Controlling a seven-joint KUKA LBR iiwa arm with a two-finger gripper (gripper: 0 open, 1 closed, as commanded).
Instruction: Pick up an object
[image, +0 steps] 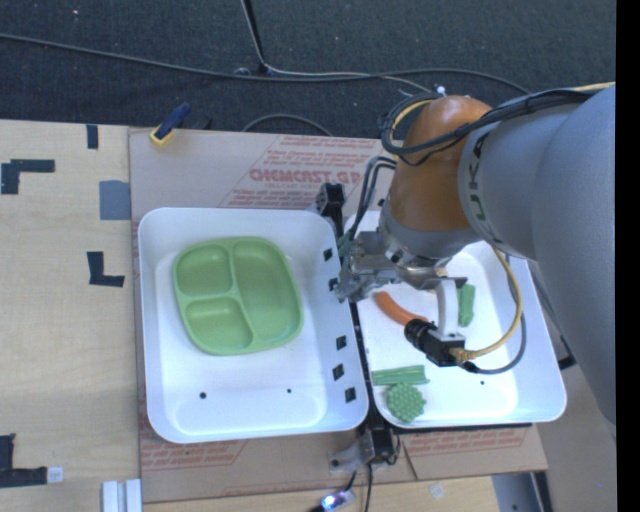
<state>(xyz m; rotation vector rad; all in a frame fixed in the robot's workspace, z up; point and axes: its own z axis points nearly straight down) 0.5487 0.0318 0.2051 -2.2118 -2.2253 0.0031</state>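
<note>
A: Where's the gripper (375, 280)?
B: Over the right bin (520, 400), near the orange carrot (392, 303). Green pieces (402, 390) below it
A: Fingers?
B: Can't tell. Green plate (238, 295) in left bin (170, 400)

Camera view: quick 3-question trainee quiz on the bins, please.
1. True or false: the green divided plate lies in the left bin.
2. Which bin holds the orange piece? A) left B) right
3. Fill in: the round green knobbly piece lies near the right bin's ____ edge in the image.

Key: 1 true; 2 B; 3 lower. The arm hangs over the right bin.
</note>
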